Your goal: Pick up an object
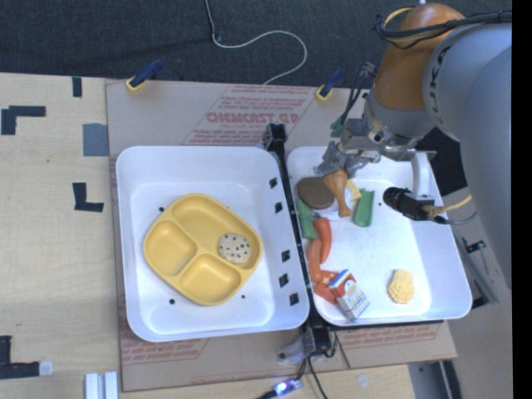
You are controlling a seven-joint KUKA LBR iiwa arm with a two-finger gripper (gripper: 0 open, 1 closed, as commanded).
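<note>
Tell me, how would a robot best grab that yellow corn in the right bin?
Probably from straight above, the fingers closing across the corn's narrower width. It lies flat and alone on the bin floor, with open space on every side, so both fingers would have room to come down beside it. Its bumpy, rounded surface might slip, so gripping near the middle seems safest.

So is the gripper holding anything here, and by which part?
Cannot be told. The gripper is low over the orange piece beside the brown disc, but no grasp is visible.

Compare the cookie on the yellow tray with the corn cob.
The cookie is flat, round and speckled; the corn cob is a rounded, bumpy yellow lump. The cookie sits in a yellow tray compartment in the left bin; the corn lies on the right bin's floor. Both are small.
</note>
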